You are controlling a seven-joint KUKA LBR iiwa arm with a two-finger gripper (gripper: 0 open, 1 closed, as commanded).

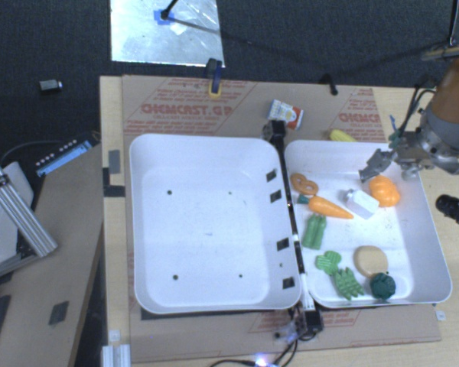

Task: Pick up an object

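Where the gripper (389,164) hovers, its tips blur — orange fruit (384,190) just beside.

Robot arm over the right-hand bin

We see the gripper (389,161) above the right bin (436,266), near an orange fruit (385,190), a carrot (330,206) and a green bottle (314,232); the left bin (149,155) adjoins

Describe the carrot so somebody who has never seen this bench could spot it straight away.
Look in the right-hand white bin, the one crowded with small toys. In its upper left part the carrot lies just below a pretzel and above a green bottle. It is the only long, tapering orange piece; the orange fruit nearby is round.
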